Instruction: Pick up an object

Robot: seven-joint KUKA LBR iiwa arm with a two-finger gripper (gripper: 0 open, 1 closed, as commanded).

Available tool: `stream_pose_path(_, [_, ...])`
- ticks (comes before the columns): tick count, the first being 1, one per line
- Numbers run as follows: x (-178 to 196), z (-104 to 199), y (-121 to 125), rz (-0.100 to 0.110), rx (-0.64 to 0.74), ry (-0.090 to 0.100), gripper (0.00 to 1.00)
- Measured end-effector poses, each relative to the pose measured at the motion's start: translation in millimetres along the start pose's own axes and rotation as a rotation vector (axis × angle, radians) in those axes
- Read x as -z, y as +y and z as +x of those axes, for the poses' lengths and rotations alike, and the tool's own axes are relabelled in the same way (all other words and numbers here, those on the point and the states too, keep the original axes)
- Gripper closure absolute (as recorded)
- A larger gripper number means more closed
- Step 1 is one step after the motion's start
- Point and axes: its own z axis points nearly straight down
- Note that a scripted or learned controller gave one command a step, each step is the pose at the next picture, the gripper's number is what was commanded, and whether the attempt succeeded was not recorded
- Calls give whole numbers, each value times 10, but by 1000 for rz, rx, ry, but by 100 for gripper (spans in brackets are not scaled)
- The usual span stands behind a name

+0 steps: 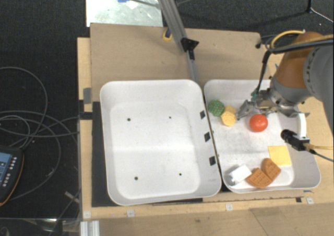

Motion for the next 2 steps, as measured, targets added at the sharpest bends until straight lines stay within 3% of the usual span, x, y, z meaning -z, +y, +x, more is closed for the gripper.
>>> stream_pose_path(1, [117,-3,12,-4,1,0,100])
stream_pose_path(2, [561,-26,-1,-5,-1,-1,100])
